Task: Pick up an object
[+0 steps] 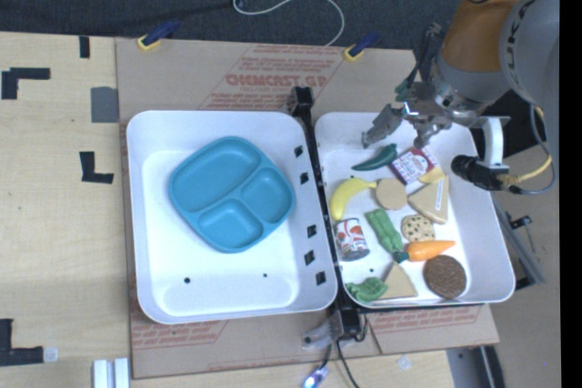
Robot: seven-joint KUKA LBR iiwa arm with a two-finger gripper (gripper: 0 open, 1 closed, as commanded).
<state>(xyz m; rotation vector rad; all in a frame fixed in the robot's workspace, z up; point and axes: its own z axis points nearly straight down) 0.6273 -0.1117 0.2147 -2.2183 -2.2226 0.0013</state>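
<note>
From my remote seat I take the right-hand shallow white plastic bin (486, 291) as my landmark. At its nearest rim lie a round brown cookie-like disc (446, 275), a tan wedge (399, 280) and a leafy green toy piece (367, 290). Just beyond them I see an orange plastic carrot (427, 250), a small red-and-white can (352, 238) against the bin's left wall, a long green vegetable piece (385, 230) and a speckled tan cracker (417, 227). Farther in sit a yellow plastic banana (348, 194), a beige round slice (392, 194), a pale cheese-like wedge (433, 198) and a red-and-white packet (410, 165). A dark green curved pepper (374, 160) lies toward the bin's far half, directly below the grey two-finger gripper (398, 129). Its jaws are spread apart with nothing between them, hanging over the bin's far part. To the left of my landmark, the other white bin (145, 195) holds a blue three-compartment plastic tray (232, 193).
</note>
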